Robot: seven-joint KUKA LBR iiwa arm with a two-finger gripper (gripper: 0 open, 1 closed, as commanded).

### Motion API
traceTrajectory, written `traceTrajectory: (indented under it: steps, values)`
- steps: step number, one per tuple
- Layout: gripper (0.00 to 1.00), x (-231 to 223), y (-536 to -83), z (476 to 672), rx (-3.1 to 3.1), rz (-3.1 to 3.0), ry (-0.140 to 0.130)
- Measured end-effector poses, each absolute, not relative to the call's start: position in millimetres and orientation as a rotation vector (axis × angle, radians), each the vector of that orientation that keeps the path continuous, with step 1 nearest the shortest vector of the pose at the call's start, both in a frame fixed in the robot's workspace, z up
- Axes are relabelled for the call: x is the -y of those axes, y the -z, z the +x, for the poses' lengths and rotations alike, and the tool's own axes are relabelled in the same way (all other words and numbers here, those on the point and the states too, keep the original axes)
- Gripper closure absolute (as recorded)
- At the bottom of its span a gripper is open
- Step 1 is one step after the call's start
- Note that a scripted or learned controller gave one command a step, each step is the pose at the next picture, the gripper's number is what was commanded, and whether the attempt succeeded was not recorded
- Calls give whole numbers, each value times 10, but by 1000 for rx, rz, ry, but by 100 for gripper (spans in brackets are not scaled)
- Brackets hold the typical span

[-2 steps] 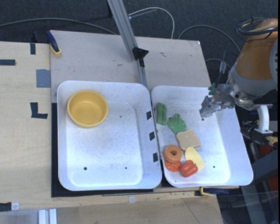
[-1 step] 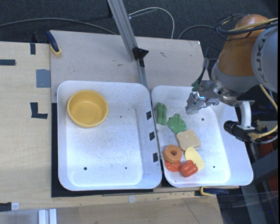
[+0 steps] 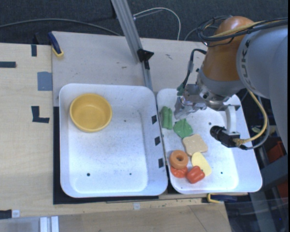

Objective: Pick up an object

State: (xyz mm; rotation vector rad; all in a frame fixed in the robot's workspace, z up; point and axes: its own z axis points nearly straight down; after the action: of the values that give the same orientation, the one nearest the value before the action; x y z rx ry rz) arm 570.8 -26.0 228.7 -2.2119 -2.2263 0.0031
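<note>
My gripper (image 3: pixel 182 109) hangs low over the upper left part of the right bin (image 3: pixel 241 178), its fingertips just above and between two green toy pieces. One green piece (image 3: pixel 166 117) lies by the bin's left wall, the other green piece (image 3: pixel 183 128) just right of it. Nothing shows between the fingers. Below them lie a tan bread slice (image 3: pixel 195 143), an orange doughnut (image 3: pixel 178 158), a yellow wedge (image 3: pixel 202 162) and a red pepper (image 3: pixel 195 174).
The left bin (image 3: pixel 111 168) holds a yellow bowl (image 3: pixel 90 112) in its upper left corner. A slanted metal pole (image 3: pixel 129 28) rises behind the bins. Cables and a black connector (image 3: pixel 222 134) hang from the wrist over the right bin.
</note>
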Motion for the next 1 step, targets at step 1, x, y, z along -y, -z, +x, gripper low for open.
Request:
traceTrajectory:
  steps: [1]
  values:
    - [100, -260, -2172, 5800, 2227, -2212, -2]
